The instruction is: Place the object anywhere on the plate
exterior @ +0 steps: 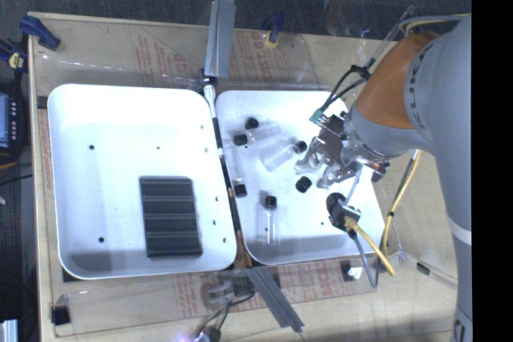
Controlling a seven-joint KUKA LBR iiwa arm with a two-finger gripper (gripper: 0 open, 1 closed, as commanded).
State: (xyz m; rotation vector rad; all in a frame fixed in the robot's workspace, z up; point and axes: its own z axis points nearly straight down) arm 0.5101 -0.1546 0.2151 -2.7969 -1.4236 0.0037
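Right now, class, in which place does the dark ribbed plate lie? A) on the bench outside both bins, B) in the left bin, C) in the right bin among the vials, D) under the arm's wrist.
B: the dark ribbed plate lies flat on the floor of the left bin, while the clear vials with black caps are scattered in the right bin, where the arm reaches in.

The wooden bench [321, 60] carries two shallow white bins side by side, the left bin [72, 172] and the right bin [300, 248], their inner rims touching. A grey metal bar [219, 36] lies above their junction, and a blue clamp [38, 32] grips the bench's far left corner.
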